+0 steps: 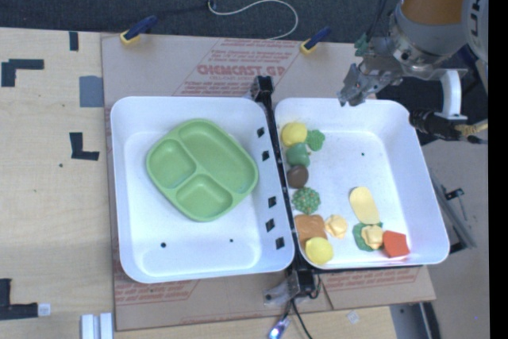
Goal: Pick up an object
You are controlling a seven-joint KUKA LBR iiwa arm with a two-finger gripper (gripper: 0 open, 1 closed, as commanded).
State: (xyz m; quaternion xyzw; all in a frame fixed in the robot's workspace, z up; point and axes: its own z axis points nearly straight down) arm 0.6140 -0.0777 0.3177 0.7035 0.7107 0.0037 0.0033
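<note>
Gripper hovers over right bin's back edge, can't tell its state. Toy food along bin's left side, green tray in left bin.

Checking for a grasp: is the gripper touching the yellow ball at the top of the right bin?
Apart. The camera view shows the gripper above the right bin's far rim, with bare white floor between it and the yellow ball.

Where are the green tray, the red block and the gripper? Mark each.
green tray [202,167]: camera view, on its central ridge.
red block [396,244]: camera view, on its top face.
gripper [350,98]: camera view, at its tips.
</note>
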